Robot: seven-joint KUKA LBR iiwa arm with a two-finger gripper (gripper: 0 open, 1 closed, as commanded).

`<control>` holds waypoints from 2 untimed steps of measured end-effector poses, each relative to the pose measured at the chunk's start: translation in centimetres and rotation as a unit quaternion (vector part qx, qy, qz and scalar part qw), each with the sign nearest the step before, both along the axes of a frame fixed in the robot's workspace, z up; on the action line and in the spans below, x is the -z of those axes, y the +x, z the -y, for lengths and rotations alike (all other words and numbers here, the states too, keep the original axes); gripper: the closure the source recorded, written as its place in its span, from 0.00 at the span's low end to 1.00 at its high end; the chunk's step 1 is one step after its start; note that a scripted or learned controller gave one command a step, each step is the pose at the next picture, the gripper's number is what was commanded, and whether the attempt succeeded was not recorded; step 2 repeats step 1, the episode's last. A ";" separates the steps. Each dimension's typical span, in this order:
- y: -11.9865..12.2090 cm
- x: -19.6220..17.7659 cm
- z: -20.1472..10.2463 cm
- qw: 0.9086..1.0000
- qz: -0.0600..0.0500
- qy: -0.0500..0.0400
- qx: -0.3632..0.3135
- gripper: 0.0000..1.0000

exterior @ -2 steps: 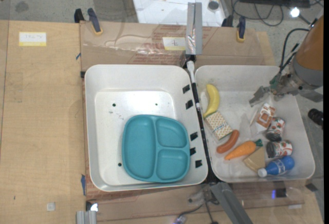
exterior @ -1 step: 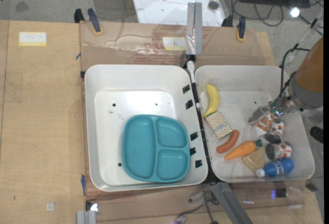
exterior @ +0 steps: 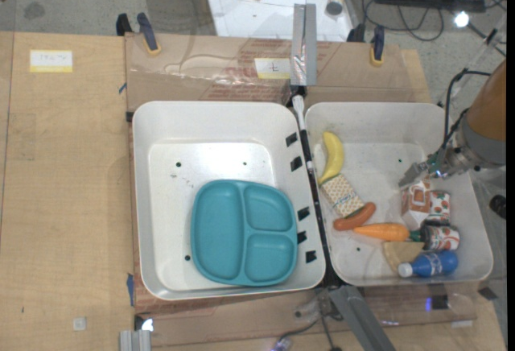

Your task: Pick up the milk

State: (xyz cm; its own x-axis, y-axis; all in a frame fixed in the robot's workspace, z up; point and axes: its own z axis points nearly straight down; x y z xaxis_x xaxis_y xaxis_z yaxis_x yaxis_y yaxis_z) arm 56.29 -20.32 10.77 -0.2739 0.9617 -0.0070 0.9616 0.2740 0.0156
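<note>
The milk (exterior: 425,205) is a small white carton with red-orange print, lying in the right bin (exterior: 378,269) near its right wall. My gripper (exterior: 415,174) hangs just above and to the upper left of the carton, close over its top edge. The grey arm with its orange band reaches in from the right. Nothing shows held in the gripper.
Around the milk lie a carrot (exterior: 385,232), a sausage (exterior: 354,216), a dark-topped jar (exterior: 439,237), a blue bottle (exterior: 429,265), a patterned box (exterior: 342,196) and a banana (exterior: 331,156). The left bin (exterior: 153,180) holds a teal divided plate (exterior: 243,233).
</note>
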 end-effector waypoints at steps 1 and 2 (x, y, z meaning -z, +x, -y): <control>1.7 -6.9 -10.5 1.000 -0.007 0.001 0.016 1.00; 1.7 -6.9 -10.5 1.000 -0.007 0.001 0.016 1.00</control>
